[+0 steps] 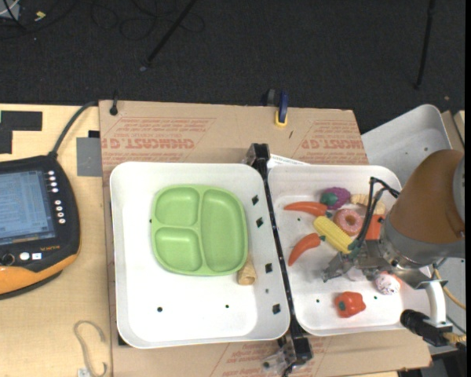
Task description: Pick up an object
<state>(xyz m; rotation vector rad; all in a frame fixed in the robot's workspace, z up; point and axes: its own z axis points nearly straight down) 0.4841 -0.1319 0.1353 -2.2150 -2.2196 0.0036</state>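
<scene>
Here the jaws [339, 270] reach down into the right bin [314, 320], dark fingers spread a little apart, nothing visibly between them. A yellow corn cob [332, 233] lies just above them, near or touching; I cannot tell which. Left of them lies an orange-red chili [304, 247], below them a red pepper [349, 304], and to their right a pink-white ball [387, 283].
</scene>
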